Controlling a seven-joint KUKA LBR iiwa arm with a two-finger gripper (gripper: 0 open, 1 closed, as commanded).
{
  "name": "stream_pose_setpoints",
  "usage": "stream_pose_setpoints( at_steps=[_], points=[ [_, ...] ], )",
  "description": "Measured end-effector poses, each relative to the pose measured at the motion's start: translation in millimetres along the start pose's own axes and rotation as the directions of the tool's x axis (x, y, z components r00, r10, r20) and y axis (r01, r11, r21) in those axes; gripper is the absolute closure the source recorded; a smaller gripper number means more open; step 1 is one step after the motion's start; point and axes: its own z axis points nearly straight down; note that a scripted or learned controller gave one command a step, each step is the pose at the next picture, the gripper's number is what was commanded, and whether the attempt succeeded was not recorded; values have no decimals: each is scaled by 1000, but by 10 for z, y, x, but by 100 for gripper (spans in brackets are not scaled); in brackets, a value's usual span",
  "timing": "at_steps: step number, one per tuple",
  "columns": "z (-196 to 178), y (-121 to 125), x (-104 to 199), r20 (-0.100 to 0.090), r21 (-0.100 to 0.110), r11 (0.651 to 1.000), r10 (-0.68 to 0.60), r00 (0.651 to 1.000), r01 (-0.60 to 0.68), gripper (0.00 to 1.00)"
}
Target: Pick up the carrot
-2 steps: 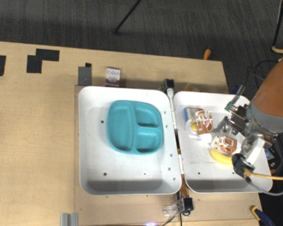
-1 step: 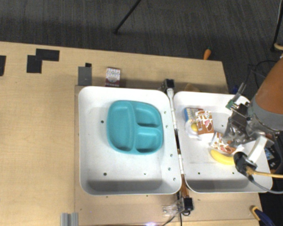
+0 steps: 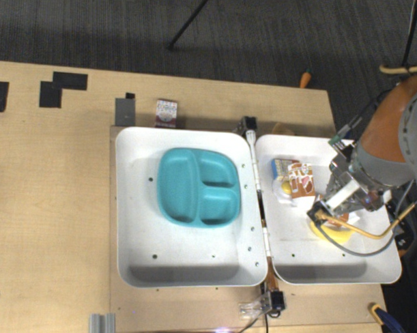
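Observation:
In the right bin (image 3: 294, 264), the gripper (image 3: 348, 207) hangs low over the right part of the floor. Just below it an orange sliver that looks like the carrot (image 3: 339, 227) peeks out, lying against a yellow object (image 3: 328, 234). The wrist hides most of both. Whether anything is held between the gripper's tips is hidden by the wrist.
A snack packet (image 3: 298, 179) in red, white, blue and yellow lies at the back left of the right bin. A teal divided plate (image 3: 197, 187) sits in the left bin (image 3: 134, 255). The divider wall between the bins runs just left of the packet.

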Motion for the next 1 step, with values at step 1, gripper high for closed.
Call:
stream_pose_setpoints(
  at_steps=[1],
  points=[
    [322, -227, -93, 0, 4, 969, 248, 969, -248, 100]
  ],
)
